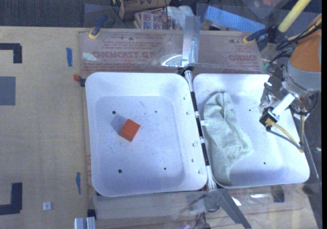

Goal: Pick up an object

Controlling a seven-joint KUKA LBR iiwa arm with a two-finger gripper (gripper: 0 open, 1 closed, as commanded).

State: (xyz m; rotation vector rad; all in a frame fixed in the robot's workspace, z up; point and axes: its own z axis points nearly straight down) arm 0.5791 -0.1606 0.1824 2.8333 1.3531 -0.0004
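Plywood bench (41, 136) w/ white bins (153, 164), orange block (130, 130)

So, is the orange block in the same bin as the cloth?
No, the orange block lies in the view's left bin, while the pale green cloth is heaped in the right bin.

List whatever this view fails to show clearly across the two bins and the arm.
1. Right bin floor, camera view: the crumpled cloth hides whatever lies beneath it.
2. Arm, camera view: cut off by the right edge.
3. Gripper, camera view: too small and blurred to read its state.
4. Dark specks in the left bin, camera view: too small to identify.
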